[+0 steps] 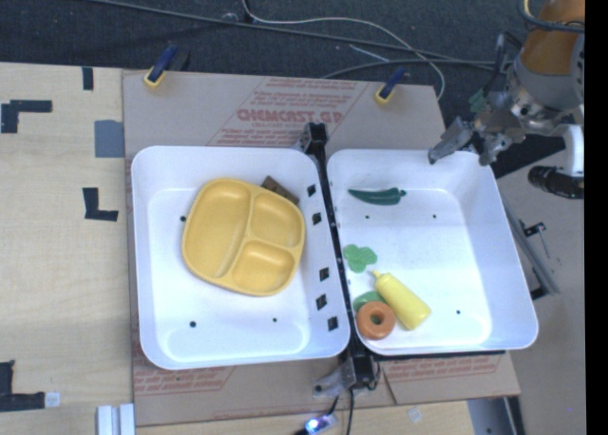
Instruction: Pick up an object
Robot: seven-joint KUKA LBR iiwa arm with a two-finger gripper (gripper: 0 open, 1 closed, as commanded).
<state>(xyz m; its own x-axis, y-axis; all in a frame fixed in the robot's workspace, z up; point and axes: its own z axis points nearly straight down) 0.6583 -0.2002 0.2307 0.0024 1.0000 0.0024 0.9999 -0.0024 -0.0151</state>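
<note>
Nearest the lens lies an orange ring (377,320), touching a yellow bottle-shaped toy (402,299); both are the pieces farthest from me in the right bin (514,276).

1. Fingers (463,156): spread wide, nothing between them, poised over the far right corner of that bin's rim.
2. Closest candidate: a green pepper (377,196), lying flat on the bin floor to my left and slightly toward the camera. I judge it light, probably smooth moulded plastic, stiff and not fragile. Take it across the thick middle of its body, jaws square to its long axis; the tapered tip would likely slip out.
3. Further out: a flat green leaf-like piece (359,256). It appears too thin to grip reliably.
4. Beyond that: the bottle-shaped toy, rounded and likely slippery; grip across its width, clear of the ring.
5. Outermost: a yellow divided plate (244,236) in the left bin (142,234), broad and stiff; only its rim offers purchase.
</note>
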